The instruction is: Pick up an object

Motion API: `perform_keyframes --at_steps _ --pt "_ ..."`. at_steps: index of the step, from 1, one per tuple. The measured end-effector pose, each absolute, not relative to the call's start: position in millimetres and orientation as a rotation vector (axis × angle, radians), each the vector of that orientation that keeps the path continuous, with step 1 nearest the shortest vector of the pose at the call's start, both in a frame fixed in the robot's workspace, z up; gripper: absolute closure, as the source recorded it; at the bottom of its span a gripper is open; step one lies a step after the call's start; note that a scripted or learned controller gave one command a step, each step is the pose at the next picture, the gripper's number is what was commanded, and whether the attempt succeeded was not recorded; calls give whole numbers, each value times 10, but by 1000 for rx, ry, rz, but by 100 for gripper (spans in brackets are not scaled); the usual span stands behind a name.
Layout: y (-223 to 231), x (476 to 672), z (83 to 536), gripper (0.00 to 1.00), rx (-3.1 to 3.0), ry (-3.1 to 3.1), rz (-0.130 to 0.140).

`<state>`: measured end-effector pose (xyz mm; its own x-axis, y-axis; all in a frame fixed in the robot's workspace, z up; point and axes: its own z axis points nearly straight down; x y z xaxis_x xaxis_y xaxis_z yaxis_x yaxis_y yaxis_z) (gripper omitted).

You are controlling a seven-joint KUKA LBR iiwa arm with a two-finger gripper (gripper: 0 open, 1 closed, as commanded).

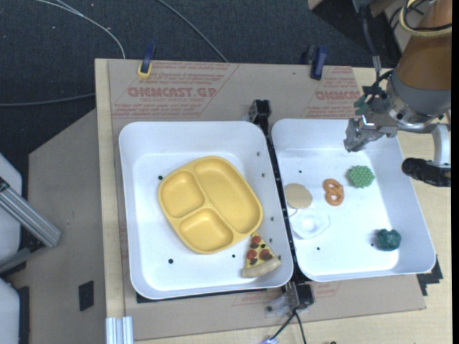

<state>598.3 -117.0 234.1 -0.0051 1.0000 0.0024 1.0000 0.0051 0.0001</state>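
progress looks early: nothing is lifted yet. gripper (356, 140) hangs over the back of the right bin (409, 253), and i cannot tell its state from this angle. candidates lie below it on the bin floor: green ball (361, 176) nearest, pretzel (333, 190) beside that, tan cookie (298, 196), dark green piece (388, 240). descent, grasp and lift all remain, by my reading.

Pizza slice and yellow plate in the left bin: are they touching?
Cannot tell. In the camera view the pizza slice lies right at the plate's lower right rim, with no plain gap or contact showing.
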Motion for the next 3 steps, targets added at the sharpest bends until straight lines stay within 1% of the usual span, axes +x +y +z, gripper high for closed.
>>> perform_keyframes --at_steps 1,2,3 --pt "-626 5723 2273 100 -2213 -2224 0" --pt "-201 5583 2320 100 -2213 -2224 -1" --pt "303 5415 2197 100 -2212 -2224 2"
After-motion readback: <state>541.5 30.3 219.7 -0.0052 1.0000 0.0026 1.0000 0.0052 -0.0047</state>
